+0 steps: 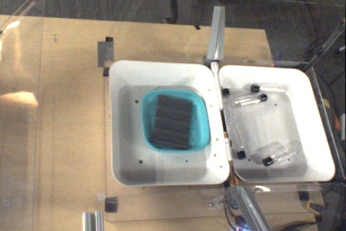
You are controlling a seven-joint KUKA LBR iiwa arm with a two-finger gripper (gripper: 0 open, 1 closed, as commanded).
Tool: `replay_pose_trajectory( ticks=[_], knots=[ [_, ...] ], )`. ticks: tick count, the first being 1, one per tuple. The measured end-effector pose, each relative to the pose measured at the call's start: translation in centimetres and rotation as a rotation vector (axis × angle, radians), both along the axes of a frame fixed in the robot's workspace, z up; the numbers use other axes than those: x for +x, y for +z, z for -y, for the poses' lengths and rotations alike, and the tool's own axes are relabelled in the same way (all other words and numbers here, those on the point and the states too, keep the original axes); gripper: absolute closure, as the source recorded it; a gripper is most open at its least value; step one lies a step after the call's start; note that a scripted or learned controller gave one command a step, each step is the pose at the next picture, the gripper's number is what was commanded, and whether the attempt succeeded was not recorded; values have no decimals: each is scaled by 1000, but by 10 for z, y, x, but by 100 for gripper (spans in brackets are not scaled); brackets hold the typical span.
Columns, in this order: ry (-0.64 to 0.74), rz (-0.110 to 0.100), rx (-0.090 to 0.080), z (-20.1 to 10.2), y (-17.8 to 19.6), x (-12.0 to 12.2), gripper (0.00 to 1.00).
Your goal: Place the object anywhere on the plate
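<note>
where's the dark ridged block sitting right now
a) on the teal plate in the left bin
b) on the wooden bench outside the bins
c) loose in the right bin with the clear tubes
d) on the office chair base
a: the dark ridged block lies on the teal plate, which sits in the left bin, while the right bin holds clear tubes with black caps.
</note>
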State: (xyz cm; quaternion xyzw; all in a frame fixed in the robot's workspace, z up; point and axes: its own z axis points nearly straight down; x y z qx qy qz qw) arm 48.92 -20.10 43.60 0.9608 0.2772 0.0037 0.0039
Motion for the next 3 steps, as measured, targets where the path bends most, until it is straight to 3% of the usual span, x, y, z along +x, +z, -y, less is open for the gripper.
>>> replay_pose_trajectory(
  ticks=[3],
  knots=[
    [-354,4,3,5,0,-1,0]
  ],
)
